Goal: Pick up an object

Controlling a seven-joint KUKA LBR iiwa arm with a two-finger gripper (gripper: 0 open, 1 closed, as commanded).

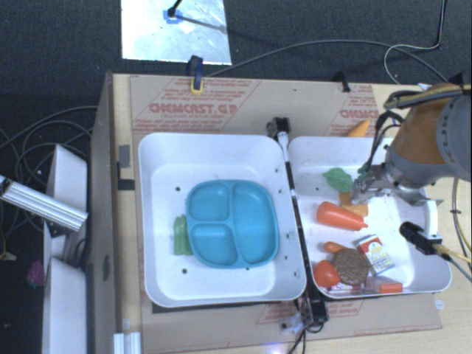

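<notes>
Left bin [158,198]: blue divided plate [231,223], green piece [180,236]. Right bin [428,271]: carrot [341,215], green leaf [338,178], tomato [326,273], brown patty [350,265], small carton [376,254]. Gripper [363,190] over carrot; jaws opening cannot be determined

The robot arm [442,142] is fat, round and grey, with a wide orange band. A thin black cable loops over it. Its gripper [363,190] is grey metal.
</notes>
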